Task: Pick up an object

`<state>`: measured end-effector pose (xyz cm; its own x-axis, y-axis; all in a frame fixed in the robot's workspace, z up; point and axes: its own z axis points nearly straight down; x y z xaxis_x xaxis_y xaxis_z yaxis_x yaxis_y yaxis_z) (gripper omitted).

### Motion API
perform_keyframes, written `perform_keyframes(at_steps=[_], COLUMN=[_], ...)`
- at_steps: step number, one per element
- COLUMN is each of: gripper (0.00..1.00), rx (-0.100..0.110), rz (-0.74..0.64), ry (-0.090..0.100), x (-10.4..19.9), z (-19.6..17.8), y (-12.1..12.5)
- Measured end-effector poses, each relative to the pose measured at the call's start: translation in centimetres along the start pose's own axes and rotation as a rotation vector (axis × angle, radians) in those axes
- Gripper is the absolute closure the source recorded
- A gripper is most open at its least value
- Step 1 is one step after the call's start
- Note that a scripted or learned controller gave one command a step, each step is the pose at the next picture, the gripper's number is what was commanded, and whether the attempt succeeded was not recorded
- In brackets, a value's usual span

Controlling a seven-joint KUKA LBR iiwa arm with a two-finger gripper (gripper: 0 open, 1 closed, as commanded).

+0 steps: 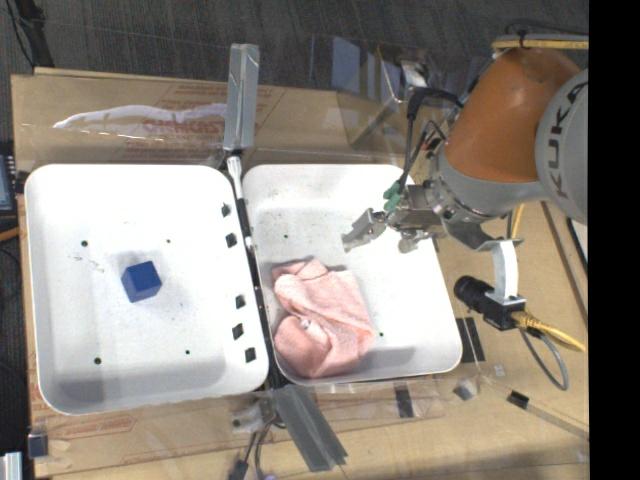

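Camera view: the end effector (372, 226) hangs over the right bin (300, 203), above that bin's far half and about midway across it. It points toward the left of the picture, with the grey wrist and the orange band of the arm (510, 118) behind it on the right. Thin green and dark cables run up from it toward the arm. Its tip is small and blurred against the white floor, so I cannot tell how far open it is or whether it has hold of anything.

The pink cloth (320, 318) lies crumpled in the same bin, nearer the camera than the end effector and a little to its left. It is apart from the end effector, with bare white floor showing between them. The cloth is bunched into soft folds, and its left side sits close against the wall that divides the two bins.

The blue cube (141, 280) sits in the left bin (90, 208), well away to the left of the end effector and across the dividing wall. It rests flat on the bin floor by itself, away from every wall.

A grey metal bar (243, 98) rises from the junction of the two bins, beyond and to the left of the end effector. Both bins rest on the brown desk (560, 408), which stretches out beneath and behind the arm.
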<state>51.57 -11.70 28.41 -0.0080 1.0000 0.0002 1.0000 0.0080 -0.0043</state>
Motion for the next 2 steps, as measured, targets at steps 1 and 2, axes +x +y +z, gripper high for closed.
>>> perform_keyframes(at_steps=[1, 2], gripper=[0.00, 0.00], rx=[0.001, -0.003], rz=[-0.143, -0.359], ry=[0.000, 0.000], x=[1.3, 1.3], z=[10.2, 19.2], y=[1.1, 2.7])
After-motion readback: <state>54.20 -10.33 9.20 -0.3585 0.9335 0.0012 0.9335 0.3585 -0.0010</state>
